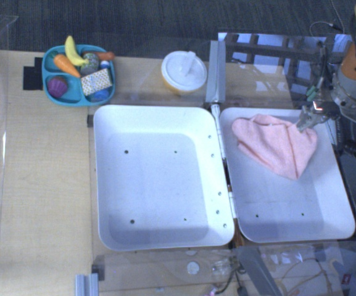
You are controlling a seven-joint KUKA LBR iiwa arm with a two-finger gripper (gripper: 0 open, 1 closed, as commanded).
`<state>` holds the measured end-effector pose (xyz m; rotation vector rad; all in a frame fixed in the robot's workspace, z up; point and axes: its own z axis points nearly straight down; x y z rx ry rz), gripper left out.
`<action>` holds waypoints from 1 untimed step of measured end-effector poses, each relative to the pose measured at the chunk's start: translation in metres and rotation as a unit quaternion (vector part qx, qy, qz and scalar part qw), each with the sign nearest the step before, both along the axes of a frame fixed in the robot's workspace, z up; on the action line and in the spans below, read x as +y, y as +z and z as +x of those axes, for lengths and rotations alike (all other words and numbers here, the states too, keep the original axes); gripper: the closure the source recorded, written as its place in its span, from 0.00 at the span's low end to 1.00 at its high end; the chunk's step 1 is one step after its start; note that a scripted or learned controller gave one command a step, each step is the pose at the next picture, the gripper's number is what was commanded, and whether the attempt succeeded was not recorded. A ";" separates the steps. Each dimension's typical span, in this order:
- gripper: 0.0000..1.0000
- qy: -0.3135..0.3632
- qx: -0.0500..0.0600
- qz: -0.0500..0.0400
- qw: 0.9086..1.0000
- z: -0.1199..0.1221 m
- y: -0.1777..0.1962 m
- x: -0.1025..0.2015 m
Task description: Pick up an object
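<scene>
A crumpled pink cloth (276, 144) lies in the upper half of the right white bin (289, 221). My gripper (305, 123) hangs at the cloth's upper right corner, near the bin's far right rim, with its tips down at the cloth's edge. The grey arm with its orange band (353, 66) comes in from the right edge of the camera view.
The left white bin (159, 177) sits beside the right one. A blue tray of toy food (79, 73) and a white lidded cup (184, 71) stand on the bench behind the left bin. A metal frame (276, 48) runs behind the right bin.
</scene>
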<state>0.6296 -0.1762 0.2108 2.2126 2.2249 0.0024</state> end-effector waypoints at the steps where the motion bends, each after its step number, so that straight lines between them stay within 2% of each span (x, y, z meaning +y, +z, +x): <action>1: 0.00 0.000 0.001 0.000 1.000 0.000 0.000 0.000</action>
